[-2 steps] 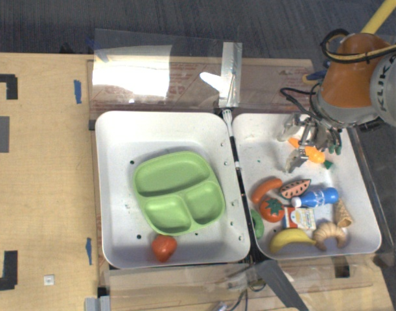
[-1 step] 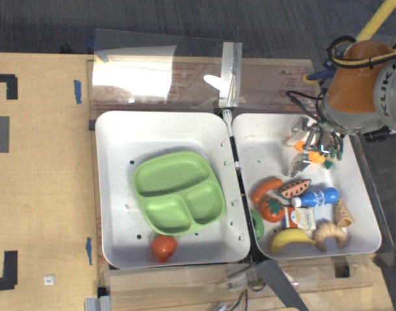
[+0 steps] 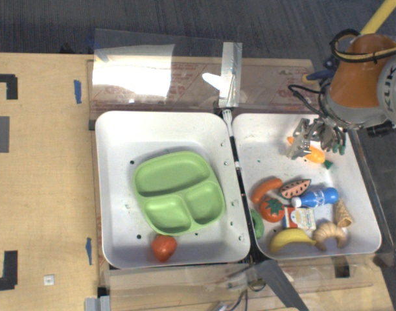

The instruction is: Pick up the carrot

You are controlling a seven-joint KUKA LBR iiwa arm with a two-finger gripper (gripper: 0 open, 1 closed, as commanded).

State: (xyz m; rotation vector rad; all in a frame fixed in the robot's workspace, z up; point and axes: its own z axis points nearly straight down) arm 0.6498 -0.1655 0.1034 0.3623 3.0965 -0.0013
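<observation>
Two white bins sit abutting on the bench; we see the gripper in the right bin's far corner, fingers clenching the carrot

I see two bins side by side on the counter. The left bin holds a divided plate at its middle, with a tomato in front of it near the front wall. In the right bin the gripper sits at the back with the carrot at the jaws. Toward the front lies a cluster: sausage, watermelon slice, strawberry, bottle, carton, banana, croissant, ice cream cone rightmost.
</observation>
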